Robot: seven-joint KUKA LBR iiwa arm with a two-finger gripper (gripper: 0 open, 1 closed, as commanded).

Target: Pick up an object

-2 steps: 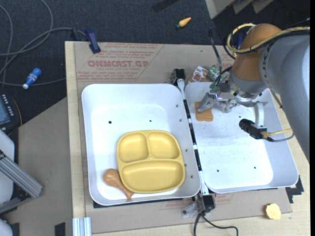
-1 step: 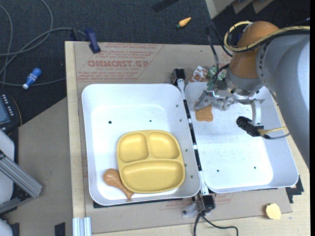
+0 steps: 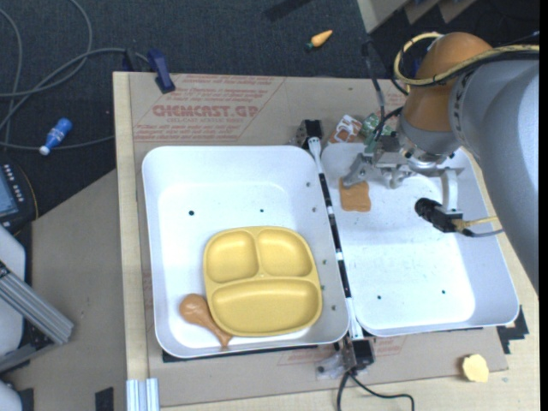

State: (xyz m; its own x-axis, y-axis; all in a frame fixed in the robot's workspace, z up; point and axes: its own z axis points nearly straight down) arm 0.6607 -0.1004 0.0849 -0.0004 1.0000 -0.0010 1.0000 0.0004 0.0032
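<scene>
The arm reaches over the right bin [image 3: 428, 298], and its gripper [image 3: 370, 171] hangs at that bin's far left corner, just above a small tan block [image 3: 355, 197]. Whether the gripper grasps anything cannot be told. In the left bin [image 3: 171, 187] lies a yellow divided tray [image 3: 259, 279] with an orange drumstick toy [image 3: 202, 314] touching its near left edge. Red print on the cardboard [image 3: 214, 110] under the bins reads "CHEMCAST GP".
</scene>
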